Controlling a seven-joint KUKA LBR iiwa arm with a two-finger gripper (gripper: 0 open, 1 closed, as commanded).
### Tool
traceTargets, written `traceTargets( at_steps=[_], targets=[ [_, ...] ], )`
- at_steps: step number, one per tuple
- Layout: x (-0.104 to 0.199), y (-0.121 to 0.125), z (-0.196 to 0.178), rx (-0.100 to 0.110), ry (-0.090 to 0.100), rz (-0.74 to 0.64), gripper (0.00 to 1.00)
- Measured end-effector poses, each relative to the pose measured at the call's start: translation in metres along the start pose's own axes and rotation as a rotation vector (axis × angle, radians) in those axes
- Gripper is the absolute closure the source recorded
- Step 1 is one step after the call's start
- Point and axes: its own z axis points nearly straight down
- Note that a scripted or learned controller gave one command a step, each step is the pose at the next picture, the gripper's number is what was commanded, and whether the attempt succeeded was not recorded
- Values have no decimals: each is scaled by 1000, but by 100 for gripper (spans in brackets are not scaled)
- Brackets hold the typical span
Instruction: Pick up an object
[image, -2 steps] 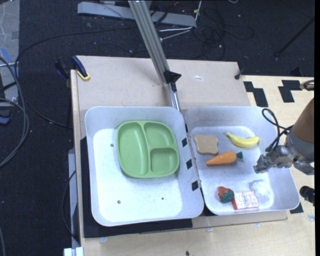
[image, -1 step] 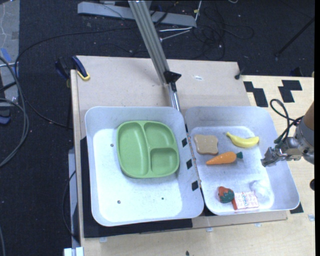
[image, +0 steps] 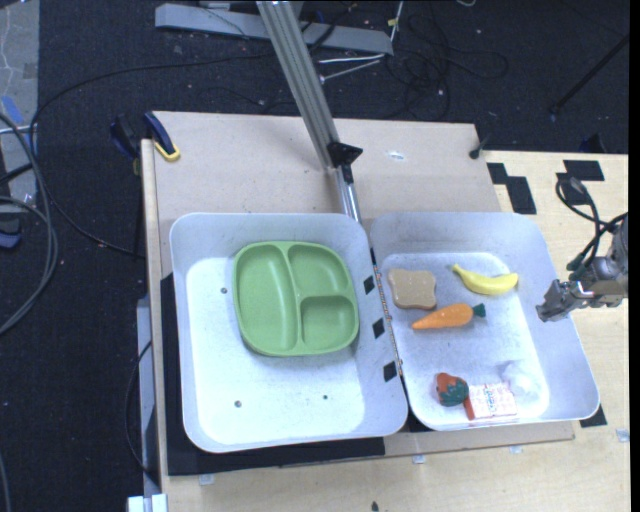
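Overhead, then, line by line:

Bench: a pale board (image: 260, 160) carries my two white bins side by side, with dark strips showing under their near edges.
Floor: dark all round the bench, with black cables looping across it at far left and far right.
Pole: a grey metal pole (image: 300, 70) slants down from the far side and ends at a black clamp just beyond where the bins meet.
Clip: a blue and yellow clip (image: 160, 138) sits at the far left corner of the board.
Left bin: the left bin (image: 200, 400) holds a green divided plate (image: 297, 298) lying flat toward its far half.
Right bin: the right bin (image: 560, 330) holds everything I could pick.
Bread: a brown slice of bread (image: 412, 289) lies at its left side, near the seam.
Banana: a yellow banana (image: 486, 281) lies to the right of the bread, toward the far side.
Carrot: an orange carrot (image: 445, 317) lies just near of the banana, between it and the packets.
Near corner: a red and green toy (image: 451, 389) touches a red and white carton (image: 491, 401), with a pale lump just to the right that I cannot identify.
My claw: my claw (image: 555, 303) hangs over the right rim of the right bin, right of the banana and carrot and apart from both.
Grip: too small and blurred, so I cannot tell how it stands; nothing shows in it.
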Motion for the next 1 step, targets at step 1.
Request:
traceTargets(
  at_steps=[1],
  targets=[
    [48, 18, 9, 5, 4, -4, 100]
  ],
)
